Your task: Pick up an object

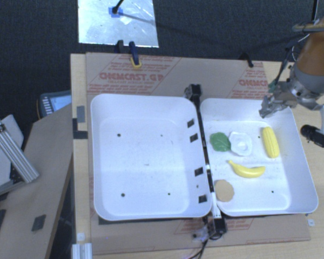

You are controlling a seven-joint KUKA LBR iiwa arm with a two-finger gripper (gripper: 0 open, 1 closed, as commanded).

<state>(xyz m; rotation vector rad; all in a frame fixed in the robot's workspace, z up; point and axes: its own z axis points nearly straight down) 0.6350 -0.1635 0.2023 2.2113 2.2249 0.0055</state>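
Note:
The right bin (291, 198) holds a green leaf-shaped piece (220, 141), a white fried-egg piece (240, 143), a yellow corn cob (270, 142), a yellow banana (247, 170) and a tan round cookie (224, 190). My gripper (271, 106) hangs over the bin's far right part, just above and behind the corn cob. Nothing shows between its tips.
The left bin (97, 161) lies beside the right one, joined by a black clip strip (200, 144). Both rest on a cardboard sheet (167, 74). A silvery plate (117, 15) lies at the back. A metal rail (8, 144) stands at the left.

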